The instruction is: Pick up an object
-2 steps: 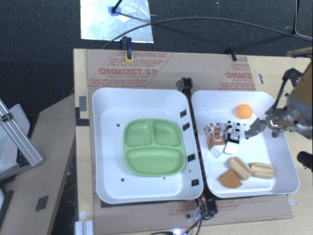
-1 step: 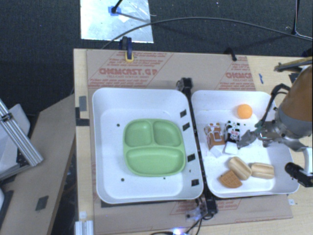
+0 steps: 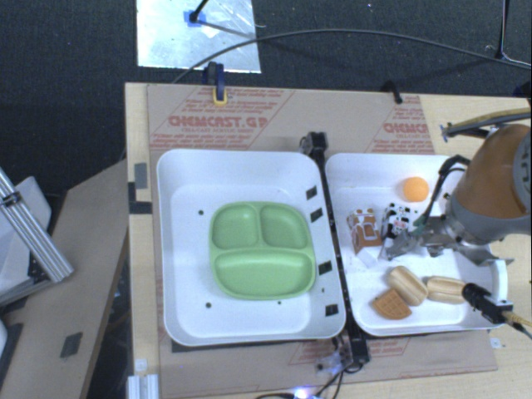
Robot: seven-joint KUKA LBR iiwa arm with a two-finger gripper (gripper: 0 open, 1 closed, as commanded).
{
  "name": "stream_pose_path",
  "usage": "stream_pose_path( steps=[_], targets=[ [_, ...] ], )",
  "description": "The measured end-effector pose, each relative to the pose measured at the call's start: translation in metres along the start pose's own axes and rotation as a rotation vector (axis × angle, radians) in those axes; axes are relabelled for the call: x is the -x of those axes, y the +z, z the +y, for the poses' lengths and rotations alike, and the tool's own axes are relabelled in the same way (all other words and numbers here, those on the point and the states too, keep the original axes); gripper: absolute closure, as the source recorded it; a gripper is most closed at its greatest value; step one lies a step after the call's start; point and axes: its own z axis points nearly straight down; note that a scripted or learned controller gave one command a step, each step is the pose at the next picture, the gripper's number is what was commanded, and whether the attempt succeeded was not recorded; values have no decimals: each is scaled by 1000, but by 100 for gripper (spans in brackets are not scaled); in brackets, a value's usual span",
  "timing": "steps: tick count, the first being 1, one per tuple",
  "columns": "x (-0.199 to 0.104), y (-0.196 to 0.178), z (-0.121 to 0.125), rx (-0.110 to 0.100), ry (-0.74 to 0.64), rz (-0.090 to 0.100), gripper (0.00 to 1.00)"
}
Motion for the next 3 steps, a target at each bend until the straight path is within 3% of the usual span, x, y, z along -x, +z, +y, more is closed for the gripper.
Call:
stream_pose_path(
  steps=[1, 3],
  targets=[
    [1, -14, 2, 7, 1, -3, 100],
    [-7, -126, 9, 11, -4, -4, 100]
  ],
)
